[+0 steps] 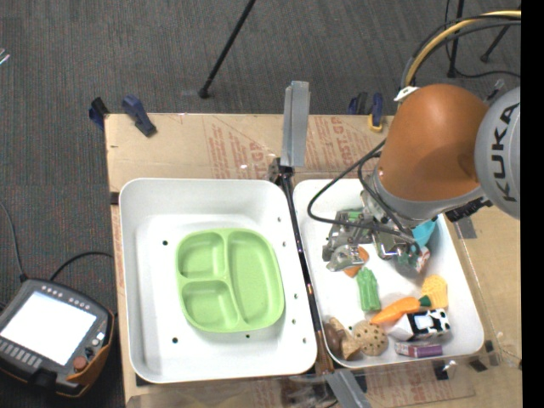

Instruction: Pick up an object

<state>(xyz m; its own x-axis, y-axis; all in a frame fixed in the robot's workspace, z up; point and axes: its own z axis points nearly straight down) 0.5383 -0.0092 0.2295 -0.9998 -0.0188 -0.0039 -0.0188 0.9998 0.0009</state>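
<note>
A grey KUKA arm with an orange band (429,143) reaches down into the right-hand white bin (472,313), its claw (344,253) low over the bin's upper middle, just above a small orange piece (355,262) lying beneath it. Whether the claw is released or clenched cannot be told from this slanted overhead view; nothing can be seen held in it.

The bin is crowded with toy food and small items: a green pickle-shaped piece (367,290) just below the claw, a toy carrot (395,310) slanting beside it, a yellow corn-like piece (435,291), a chocolate-chip cookie (370,337), a brown lump (337,334) touching the cookie, a black-and-white cow-patterned toy (427,322), a flat purple packet (418,348) along the near wall, and something teal (425,229) partly hidden under the wrist. The left bin (140,228) holds a green divided plate (229,279).

The nearest candidates, the orange piece and the green piece, look light, rigid and smooth plastic, likely to skid if pinched off-centre. The green piece would best be taken across its narrow middle, clear of the neighbouring carrot. The surface (187,147) is lined with cardboard.
</note>
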